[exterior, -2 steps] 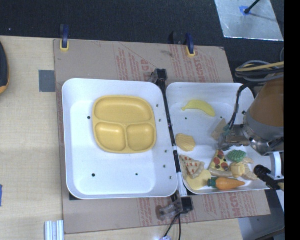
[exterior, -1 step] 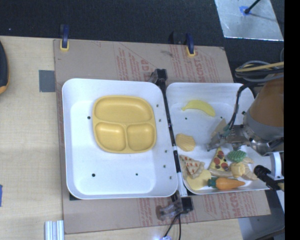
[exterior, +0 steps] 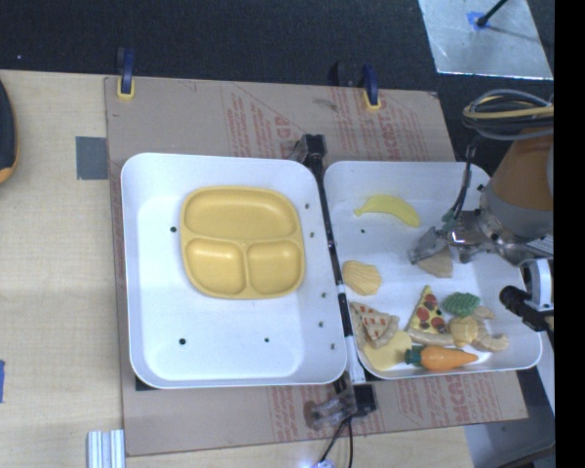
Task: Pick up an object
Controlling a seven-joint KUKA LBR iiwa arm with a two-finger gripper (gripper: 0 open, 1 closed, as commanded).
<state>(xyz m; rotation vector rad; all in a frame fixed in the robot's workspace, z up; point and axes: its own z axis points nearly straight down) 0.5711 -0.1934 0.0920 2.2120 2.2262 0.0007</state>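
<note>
Camera view: claw [exterior: 437, 252] low in right bin [exterior: 370, 188]; grip state unclear. Banana [exterior: 388, 208] nearby looks light, rigid plastic, slippery; pinch mid-curve.

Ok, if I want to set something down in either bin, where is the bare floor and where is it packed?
Left bin: bare floor rings the yellow divided tray, widest along the near edge and left side. Right bin: a bare patch lies between the banana, the shell-shaped piece and the gripper. Its near end is crowded with pizza slices, carrot and other toy food.
</note>
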